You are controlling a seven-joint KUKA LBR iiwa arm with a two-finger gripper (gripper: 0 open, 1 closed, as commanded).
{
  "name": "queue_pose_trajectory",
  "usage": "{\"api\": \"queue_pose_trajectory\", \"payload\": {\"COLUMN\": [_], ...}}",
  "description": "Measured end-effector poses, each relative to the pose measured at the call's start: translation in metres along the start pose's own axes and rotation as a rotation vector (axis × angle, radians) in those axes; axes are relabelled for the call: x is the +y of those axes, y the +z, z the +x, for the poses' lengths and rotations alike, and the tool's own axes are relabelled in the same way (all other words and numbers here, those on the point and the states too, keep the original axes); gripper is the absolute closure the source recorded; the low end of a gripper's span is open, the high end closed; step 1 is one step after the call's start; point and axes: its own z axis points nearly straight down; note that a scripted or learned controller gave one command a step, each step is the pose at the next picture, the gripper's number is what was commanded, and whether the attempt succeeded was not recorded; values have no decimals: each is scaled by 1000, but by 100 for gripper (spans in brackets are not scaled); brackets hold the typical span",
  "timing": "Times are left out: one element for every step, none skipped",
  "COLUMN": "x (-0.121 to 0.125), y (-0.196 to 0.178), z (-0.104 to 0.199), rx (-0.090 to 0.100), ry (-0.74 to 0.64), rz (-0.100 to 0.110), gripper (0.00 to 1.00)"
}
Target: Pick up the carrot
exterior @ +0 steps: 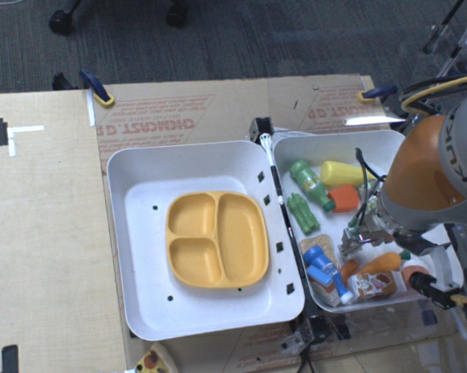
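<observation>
The right-hand white bin (423, 137) holds the clutter, and the grey arm (429, 170) reaches into it with its gripper (360, 238) low over the near half. The step in hand looks like the final descent onto the carrot (382, 263), and doing it well means shifting the pincer a touch toward the bench's near edge and rightward, turning the fingers across the carrot's long axis, and closing at its thicker middle without snagging the ketchup-style sachet (372, 286) touching it below or the blue bottle (321, 266) lying to the pincer's left. The carrot lies just beside and below the pincer, near-side of it, tip pointing left. The view is too cluttered there to be sure, so I cannot tell whether the pincer stands apart or together; nothing visibly sits in it.
</observation>
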Motion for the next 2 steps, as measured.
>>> {"api": "queue_pose_trajectory", "payload": {"x": [0, -22], "y": [0, -6], "z": [-1, -63], "rx": [-1, -2], "ry": [1, -296], "rz": [0, -4], "gripper": [0, 0]}}
